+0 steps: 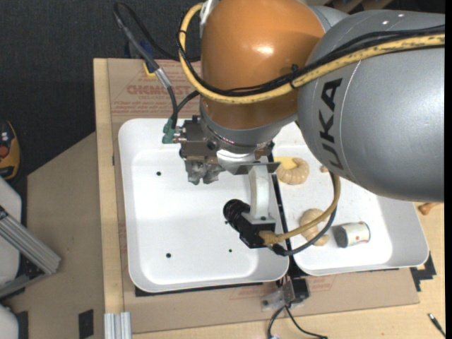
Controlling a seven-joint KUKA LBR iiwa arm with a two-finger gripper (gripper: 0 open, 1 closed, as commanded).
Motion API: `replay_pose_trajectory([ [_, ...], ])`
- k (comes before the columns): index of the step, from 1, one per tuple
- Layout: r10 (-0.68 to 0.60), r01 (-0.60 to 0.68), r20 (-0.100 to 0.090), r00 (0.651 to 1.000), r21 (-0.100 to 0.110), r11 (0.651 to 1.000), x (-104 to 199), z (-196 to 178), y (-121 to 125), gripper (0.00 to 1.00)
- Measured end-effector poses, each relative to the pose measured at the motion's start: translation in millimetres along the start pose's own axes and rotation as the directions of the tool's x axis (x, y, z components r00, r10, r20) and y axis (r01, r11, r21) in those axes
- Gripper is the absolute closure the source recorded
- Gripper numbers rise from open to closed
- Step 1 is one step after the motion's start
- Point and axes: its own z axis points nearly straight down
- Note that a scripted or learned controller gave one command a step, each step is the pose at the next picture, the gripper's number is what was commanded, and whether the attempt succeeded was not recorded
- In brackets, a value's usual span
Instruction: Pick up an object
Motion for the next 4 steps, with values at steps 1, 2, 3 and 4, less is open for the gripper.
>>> replay_pose_trajectory([
  [1, -0.003, 0.003, -0.01, 1.0, -0.021, 1.0, 0.7, -36.9, -6.6, 1.0],
  [2, -0.004, 0.003, -0.018, 1.0, -0.036, 0.999, -1.3, -210.6, -9.2, 1.0],
  [3, 0.0, 0.0, 0.0, 1.0, 0.001, 1.0, -0.9, -11.0, -8.5, 1.0],
  [4, -0.004, 0.003, -0.014, 1.0, -0.029, 1.0, -0.1, -121.1, -7.4, 1.0],
])
